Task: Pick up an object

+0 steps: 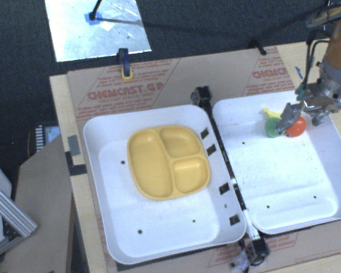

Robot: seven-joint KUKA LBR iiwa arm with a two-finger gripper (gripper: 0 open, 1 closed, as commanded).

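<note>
Camera view: looks down at a slant on two shallow white bins side by side on a tabletop (pixel 166 74) covered with printed cardboard.
Left bin (pixel 112 195): holds a yellow divided plate (pixel 167 161) with three compartments, lying flat near the bin's middle.
Right bin (pixel 298 195): three small things sit bunched in its far right corner; most of its floor is bare white with faint specks.
Green object (pixel 273 127): rounded, on the bin floor, touching the red one on its right.
Red object (pixel 296 129): rounded, orange-red, just beside the green one and partly under the jaws.
Yellow object (pixel 271 112): small and thin, lying just behind the green one.
Arm: grey with an orange band, coming in from the right edge above the right bin's far corner.
Jaws (pixel 290 116): low over the green and red objects, grey fingers pointing left; whether they are wide, narrow or closed on anything I cannot tell, as the fingers blur into the objects.
Beyond the tabletop: a shiny metal sheet (pixel 97 21) on dark carpet, with a blue bit on it.
</note>
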